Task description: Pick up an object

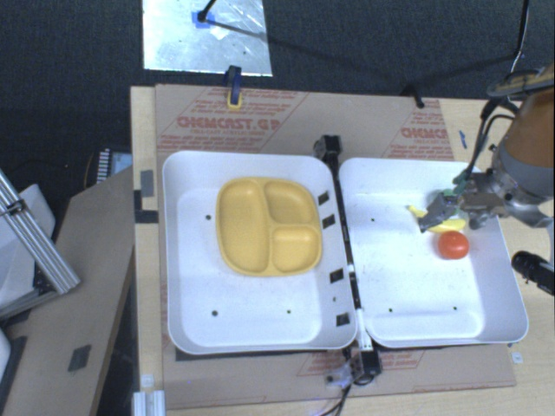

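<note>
Over the right bin (494, 319), the gripper (440, 214) reaches leftward.

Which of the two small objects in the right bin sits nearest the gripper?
The yellow piece, lying right at the gripper. The red tomato-like ball sits just beyond it, toward the bin's front edge.

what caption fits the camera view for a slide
Pincer low over yellow item and tomato in right bin; yellow divided plate in left.
</note>
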Controlling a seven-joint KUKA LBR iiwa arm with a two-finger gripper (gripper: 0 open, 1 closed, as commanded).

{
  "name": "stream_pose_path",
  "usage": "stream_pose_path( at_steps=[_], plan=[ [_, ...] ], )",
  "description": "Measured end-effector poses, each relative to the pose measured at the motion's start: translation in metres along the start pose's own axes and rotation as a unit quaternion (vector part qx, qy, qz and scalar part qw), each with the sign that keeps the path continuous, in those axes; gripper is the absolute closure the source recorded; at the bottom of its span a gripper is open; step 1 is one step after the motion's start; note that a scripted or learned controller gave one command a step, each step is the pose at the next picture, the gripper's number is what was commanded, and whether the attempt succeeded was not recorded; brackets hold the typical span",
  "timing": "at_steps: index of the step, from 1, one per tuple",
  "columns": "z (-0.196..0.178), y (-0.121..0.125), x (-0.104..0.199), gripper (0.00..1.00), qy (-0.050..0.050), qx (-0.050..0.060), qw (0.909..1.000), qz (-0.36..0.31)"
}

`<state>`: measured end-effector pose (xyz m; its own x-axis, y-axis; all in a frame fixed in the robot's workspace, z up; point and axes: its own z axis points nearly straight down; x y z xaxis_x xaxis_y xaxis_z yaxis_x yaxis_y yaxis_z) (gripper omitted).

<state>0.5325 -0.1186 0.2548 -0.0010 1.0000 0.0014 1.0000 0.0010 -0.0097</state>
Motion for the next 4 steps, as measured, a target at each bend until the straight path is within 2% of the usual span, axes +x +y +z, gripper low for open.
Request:
stream_pose_path(
  at_steps=[1, 2, 3, 4],
  plan=[
    [-0.006, 0.002, 0.0, 0.0, -0.001, -0.006, 1.0, -0.001],
    [0.037, 0.005, -0.001, 0.0, 0.0, -0.004, 1.0, 0.0],
    [0.086, -0.004, -0.004, 0.0, 0.0, -0.003, 1.0, 0.0],
    [0.139, 0.003, 0.005, 0.0, 0.0, -0.003, 1.0, 0.0]
  ],
)
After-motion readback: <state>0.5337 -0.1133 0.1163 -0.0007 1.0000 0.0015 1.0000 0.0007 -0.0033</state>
